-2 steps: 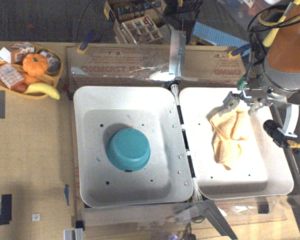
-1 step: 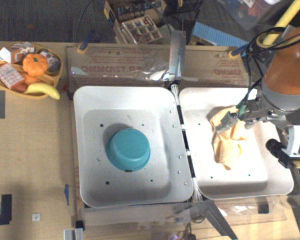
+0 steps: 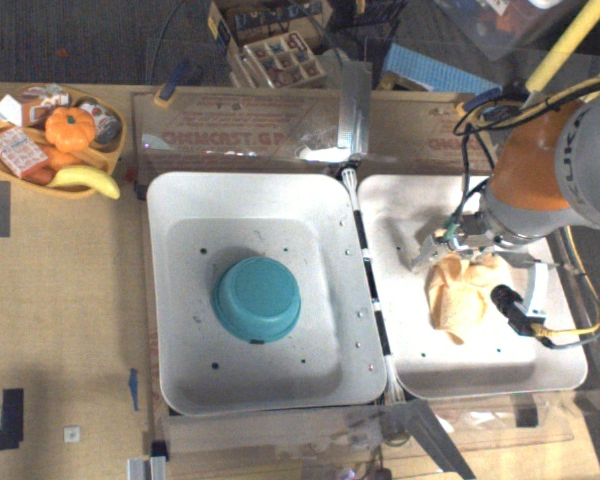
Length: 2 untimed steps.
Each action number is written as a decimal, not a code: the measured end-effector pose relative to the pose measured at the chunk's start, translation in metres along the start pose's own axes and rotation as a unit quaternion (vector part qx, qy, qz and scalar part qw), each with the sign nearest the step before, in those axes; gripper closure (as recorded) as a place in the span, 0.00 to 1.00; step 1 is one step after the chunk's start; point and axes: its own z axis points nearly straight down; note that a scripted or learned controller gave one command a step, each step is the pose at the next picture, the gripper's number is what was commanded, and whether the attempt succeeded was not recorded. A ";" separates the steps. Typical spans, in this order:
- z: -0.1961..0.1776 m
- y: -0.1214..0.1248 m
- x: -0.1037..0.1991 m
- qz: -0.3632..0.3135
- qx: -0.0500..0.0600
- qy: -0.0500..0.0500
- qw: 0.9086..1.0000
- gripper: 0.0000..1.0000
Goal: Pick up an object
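Right bin (image 3: 412,360): a crumpled tan cloth (image 3: 454,304) lies near its middle. The gripper (image 3: 458,252) sits at the cloth's far edge, touching or just above it; whether it is open or closed on the fabric cannot be told. Left bin (image 3: 172,200): an upturned teal bowl (image 3: 258,298) rests at the centre, well apart from the arm (image 3: 540,173).

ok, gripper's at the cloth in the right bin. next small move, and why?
Probably a short, slow lift straight up. The gripper sits at the top edge of the tan cloth, which lies crumpled on the floor of the right bin. Whether it has a hold cannot be told, so a small rise would show if the cloth comes along.
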 end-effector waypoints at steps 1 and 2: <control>-0.011 0.000 -0.003 0.003 -0.002 -0.001 1.000 1.00; -0.118 -0.028 0.063 0.020 0.004 0.001 1.000 1.00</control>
